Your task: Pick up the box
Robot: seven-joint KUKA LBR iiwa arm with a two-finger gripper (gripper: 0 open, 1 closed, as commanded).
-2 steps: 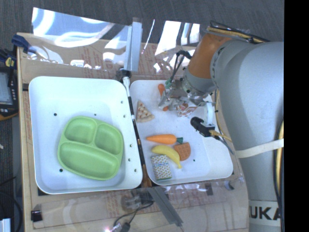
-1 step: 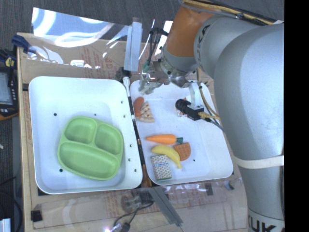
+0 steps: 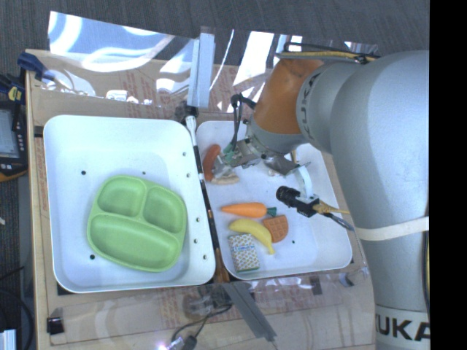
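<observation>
At the far left of the bench you see the left shallow white bin (image 3: 62, 195). It holds a light green plastic tray with three compartments (image 3: 137, 222), lying flat toward the bin's near side.

Move right across the raised divider and you reach the right shallow white bin (image 3: 332, 246). Along its far left edge lies a reddish sausage-shaped toy (image 3: 210, 160), with a pale flat piece (image 3: 225, 180) just beside its near end. Toward the middle of this bin lies an orange plastic carrot (image 3: 245, 209), pointing left. Nearer to you sits a yellow plastic banana (image 3: 254, 232), and a brown waffle-textured round piece (image 3: 277, 228) touches its right side. The small rectangular box with a patterned, greenish-white face (image 3: 244, 253) lies flat at the near left corner of this bin, just beside the banana's near edge.

The two-finger gripper (image 3: 235, 157) sits at the far end of the right bin, close over the sausage-shaped toy and the pale piece. You cannot tell from this view how its fingers are set. The box lies well apart from the gripper, toward the near side, with the carrot and the banana between them.

Further right, a black cylindrical fitting with yellow-wrapped cable (image 3: 299, 199) projects over the bin. The grey arm body with its orange band (image 3: 365, 122) fills the right side.
</observation>
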